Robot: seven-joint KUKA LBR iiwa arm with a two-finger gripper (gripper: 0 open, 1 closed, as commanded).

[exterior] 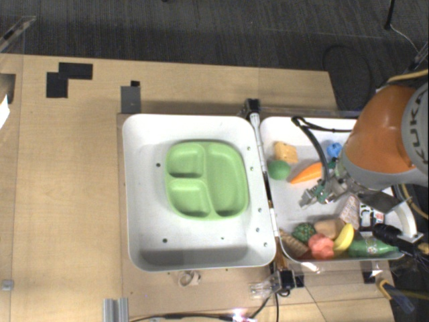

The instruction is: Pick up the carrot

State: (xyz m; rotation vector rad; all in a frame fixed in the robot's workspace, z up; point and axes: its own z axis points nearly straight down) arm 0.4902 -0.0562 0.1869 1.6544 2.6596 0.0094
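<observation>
1. The carrot (307, 173) lies on the right bin's (285, 210) floor, just up and left of the gripper (315, 195), apart from it.
2. This looks like the approach step: nothing is grasped yet.
3. Next, the gripper must shift over the carrot, align, and descend.
4. Whether the tool is open or closed I cannot tell; it holds nothing visible.

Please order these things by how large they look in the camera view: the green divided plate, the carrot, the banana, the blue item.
1. green divided plate, by far the largest.
2. carrot.
3. banana, though partly hidden among other food, so its place after the carrot is unsure.
4. blue item, partly behind the arm.
</observation>
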